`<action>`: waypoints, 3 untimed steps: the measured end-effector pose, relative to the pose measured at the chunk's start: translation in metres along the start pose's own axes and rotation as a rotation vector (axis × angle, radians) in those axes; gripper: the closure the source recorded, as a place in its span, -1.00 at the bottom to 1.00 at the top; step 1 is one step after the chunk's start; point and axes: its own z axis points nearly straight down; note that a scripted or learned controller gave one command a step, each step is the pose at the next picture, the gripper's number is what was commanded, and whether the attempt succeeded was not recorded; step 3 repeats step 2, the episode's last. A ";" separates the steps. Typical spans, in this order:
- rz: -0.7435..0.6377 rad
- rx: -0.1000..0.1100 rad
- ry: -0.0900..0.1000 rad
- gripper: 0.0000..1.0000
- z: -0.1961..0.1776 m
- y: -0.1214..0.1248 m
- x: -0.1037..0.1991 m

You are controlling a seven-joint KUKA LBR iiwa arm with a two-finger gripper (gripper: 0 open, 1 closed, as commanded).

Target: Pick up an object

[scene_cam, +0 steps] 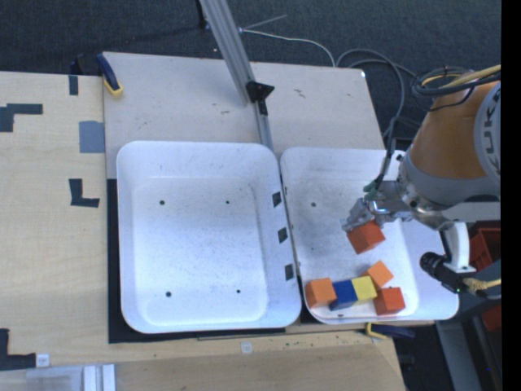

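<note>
My gripper point(363, 222) hangs over the right bin point(326, 177), reaching in from the right. A red-orange block point(365, 237) sits between its fingers, raised a little above the bin floor. Near the front edge of that bin lie several loose blocks: an orange one point(320, 291), a blue one point(343, 292), a yellow one point(364, 287), a second orange one point(380, 274) and a red-orange one point(390, 300).
The left bin point(195, 235) stands beside the right one, with a row of small black clips point(282, 235) along the shared wall. A slanted metal rail point(232, 43) comes down from the top to the bins' junction. Cables lie at the upper right.
</note>
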 end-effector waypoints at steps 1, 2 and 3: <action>-0.006 0.005 0.002 1.00 -0.001 0.031 0.071; -0.004 0.007 0.002 1.00 -0.013 0.031 0.132; -0.004 0.007 0.002 1.00 -0.013 0.031 0.132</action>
